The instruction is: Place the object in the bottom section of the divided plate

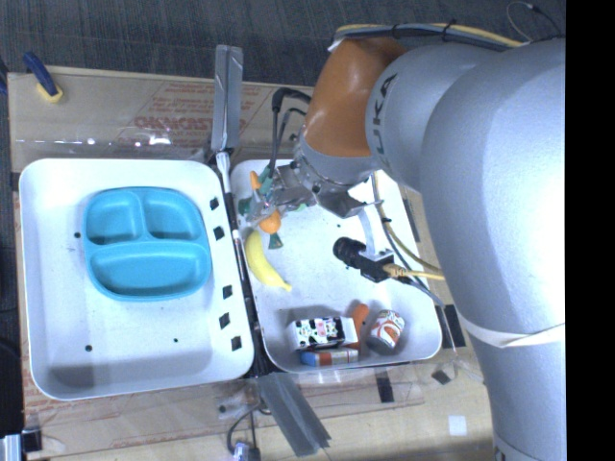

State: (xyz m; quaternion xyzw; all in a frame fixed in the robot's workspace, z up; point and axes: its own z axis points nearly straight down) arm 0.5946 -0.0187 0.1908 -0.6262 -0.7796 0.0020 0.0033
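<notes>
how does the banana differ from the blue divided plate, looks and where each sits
The banana is yellow, slim and curved; the blue divided plate is broad and rounded, with three sections. The banana lies in the right bin among other small items, just below the gripper; the plate sits alone in the left bin, far from the arm. The plate looks much larger. Both rest flat on a white bin floor.
</notes>
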